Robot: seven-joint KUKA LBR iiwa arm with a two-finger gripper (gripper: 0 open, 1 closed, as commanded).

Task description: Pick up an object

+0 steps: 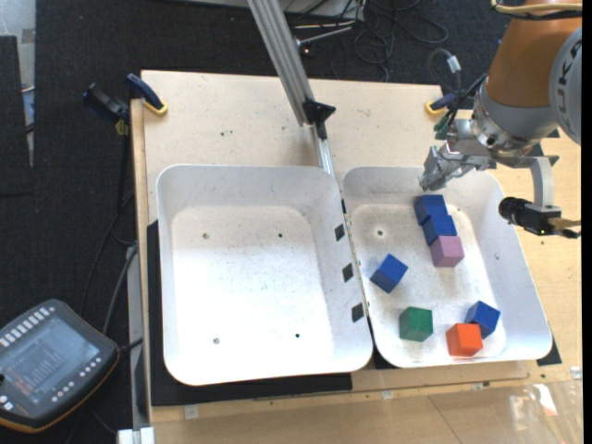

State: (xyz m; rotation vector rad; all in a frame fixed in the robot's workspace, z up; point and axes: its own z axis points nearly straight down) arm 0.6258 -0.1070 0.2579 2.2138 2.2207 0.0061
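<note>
The right bin (518, 276) holds several blocks. A dark blue block (433, 216) lies near its far wall, with a pale purple block (448, 250) touching its near end. A blue cube (389, 273) sits toward the bin's left side. Along the near edge are a green cube (416, 323), an orange cube (464, 339) and another blue cube (483, 317). My gripper (435, 179) hangs over the bin's far edge, just above the dark blue block, and nothing shows between its fingers.
The left bin (176, 248) lies beside the right one. A slanted metal pole (282, 49) ends at the divide between the bins. Clamps sit at the bench's far corners, blue-yellow (146, 95) and another (442, 104). A pendant (46, 363) lies bottom left.
</note>
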